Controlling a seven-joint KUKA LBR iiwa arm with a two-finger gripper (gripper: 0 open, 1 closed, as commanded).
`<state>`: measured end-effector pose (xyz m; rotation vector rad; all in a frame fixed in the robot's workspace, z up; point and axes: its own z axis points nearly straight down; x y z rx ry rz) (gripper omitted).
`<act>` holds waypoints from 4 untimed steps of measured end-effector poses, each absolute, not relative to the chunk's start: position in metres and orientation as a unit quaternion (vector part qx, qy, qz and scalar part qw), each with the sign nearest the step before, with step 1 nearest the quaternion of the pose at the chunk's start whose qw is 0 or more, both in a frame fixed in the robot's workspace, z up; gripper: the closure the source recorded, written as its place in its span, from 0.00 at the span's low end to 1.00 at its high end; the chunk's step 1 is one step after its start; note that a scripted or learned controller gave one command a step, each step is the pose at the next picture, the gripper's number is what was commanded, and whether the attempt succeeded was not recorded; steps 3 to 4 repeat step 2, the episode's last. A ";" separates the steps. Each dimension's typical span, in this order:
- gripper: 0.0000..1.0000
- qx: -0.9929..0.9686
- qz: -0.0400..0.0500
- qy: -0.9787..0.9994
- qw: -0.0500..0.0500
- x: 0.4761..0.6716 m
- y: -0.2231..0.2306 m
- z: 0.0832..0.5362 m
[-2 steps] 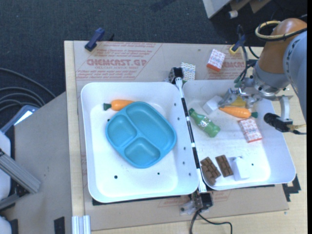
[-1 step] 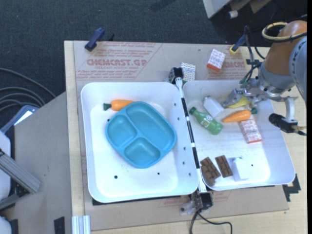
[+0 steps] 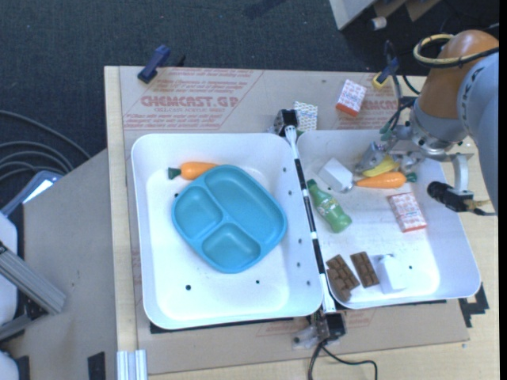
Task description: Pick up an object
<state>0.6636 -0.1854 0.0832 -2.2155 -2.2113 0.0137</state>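
We saw the gripper [image 3: 386,162] low in the right bin [image 3: 444,279], over a smooth orange carrot [image 3: 382,181] and a yellow piece [image 3: 381,167]; finger state: couldn't tell. The left bin [image 3: 150,236] held a glossy blue sectioned tray [image 3: 228,217].

A blue divided plate [image 3: 228,218] is lying beside an orange carrot [image 3: 194,169] with a green top in the white left bin [image 3: 158,291]. The white right bin [image 3: 451,271] is holding a green bottle [image 3: 329,207], brown chocolate bars [image 3: 352,272], a red-and-white packet [image 3: 406,211] and another orange carrot [image 3: 382,181].
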 end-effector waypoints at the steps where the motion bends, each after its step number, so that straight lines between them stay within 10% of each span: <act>1: 1.00 -0.708 0.006 -0.706 0.007 0.663 -0.185 0.093; 4: 1.00 -0.707 -0.001 -0.708 0.000 0.667 -0.122 0.152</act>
